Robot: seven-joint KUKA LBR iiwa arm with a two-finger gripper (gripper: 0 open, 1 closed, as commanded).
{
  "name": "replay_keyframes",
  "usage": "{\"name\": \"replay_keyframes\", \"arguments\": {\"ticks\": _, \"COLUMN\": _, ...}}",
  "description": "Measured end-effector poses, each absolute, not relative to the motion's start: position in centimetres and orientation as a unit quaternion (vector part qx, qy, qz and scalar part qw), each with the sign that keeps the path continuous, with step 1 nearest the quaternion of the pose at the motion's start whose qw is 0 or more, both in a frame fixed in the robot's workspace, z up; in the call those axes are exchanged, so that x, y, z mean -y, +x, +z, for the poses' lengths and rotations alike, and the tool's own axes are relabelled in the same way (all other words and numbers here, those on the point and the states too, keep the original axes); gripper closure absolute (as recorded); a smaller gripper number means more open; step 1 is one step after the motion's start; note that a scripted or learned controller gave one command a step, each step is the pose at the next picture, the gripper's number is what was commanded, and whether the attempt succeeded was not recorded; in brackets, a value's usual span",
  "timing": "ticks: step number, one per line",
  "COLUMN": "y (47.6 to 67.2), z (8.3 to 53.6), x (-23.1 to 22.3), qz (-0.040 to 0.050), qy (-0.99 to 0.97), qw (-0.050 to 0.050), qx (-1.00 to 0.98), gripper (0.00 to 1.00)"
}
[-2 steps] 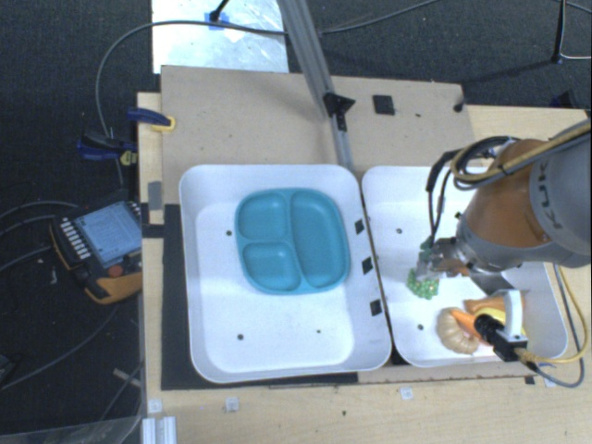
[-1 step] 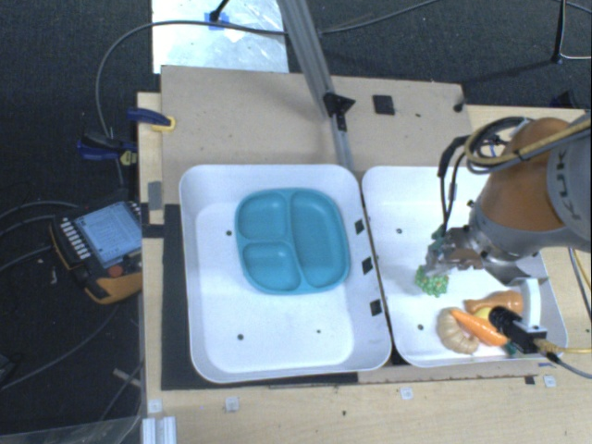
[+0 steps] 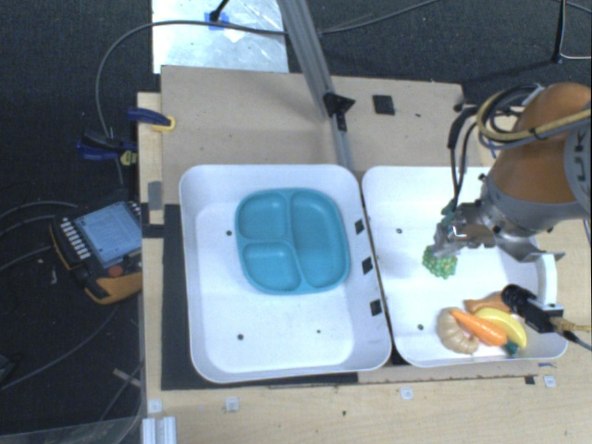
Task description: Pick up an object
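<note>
Here, right of frame centre: my gripper (image 3: pixel 448 246), grip state unclear, touching green broccoli-like toy (image 3: pixel 440 264); probably light, bumpy, best taken across its crown.

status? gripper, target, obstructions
Gripper low in right bin, right at the green broccoli. Grasp unconfirmed. Food pile sits apart, near corner.
</note>
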State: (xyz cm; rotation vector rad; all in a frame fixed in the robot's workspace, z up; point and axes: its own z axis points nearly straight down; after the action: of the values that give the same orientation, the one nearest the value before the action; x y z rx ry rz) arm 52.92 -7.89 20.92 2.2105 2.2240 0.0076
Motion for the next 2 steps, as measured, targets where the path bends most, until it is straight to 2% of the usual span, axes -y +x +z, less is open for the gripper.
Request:
{"name": "replay_keyframes", "arguments": {"ticks": 1, "y": 53.3, "z": 27.2, "x": 7.4, "qz": 0.0027, "qy": 0.705, "qw": 0.003, "qx": -0.709, "gripper": 1.00}}
{"name": "replay_keyframes", "arguments": {"ticks": 2, "y": 53.4, "z": 27.1, "x": 1.5, "qz": 0.0013, "qy": 0.703, "qw": 0.000, "qx": -0.711, "gripper": 1.00}}
